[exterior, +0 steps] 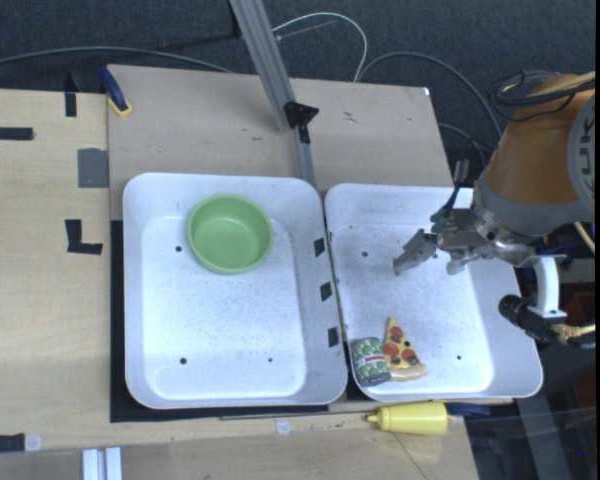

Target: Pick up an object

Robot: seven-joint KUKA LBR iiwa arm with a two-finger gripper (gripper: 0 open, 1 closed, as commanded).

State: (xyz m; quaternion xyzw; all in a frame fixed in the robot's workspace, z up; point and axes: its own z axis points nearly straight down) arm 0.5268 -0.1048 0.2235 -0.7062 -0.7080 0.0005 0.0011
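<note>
In the right bin [480,368], near its front left corner, lie a toy pizza slice [402,350] and a small green-and-grey packet [369,360], side by side and touching. My gripper [432,253] hangs over the middle of the right bin, up and to the right of those two things, with its fingers [411,255] spread open and nothing between them. A green bowl [230,233] sits upright in the back part of the left bin [150,368].
A yellow bottle [413,419] lies on the bench just in front of the right bin. A grey pole [265,53] slants over the bench behind the bins, ending at a black clamp [300,116]. Cables run at the back right.
</note>
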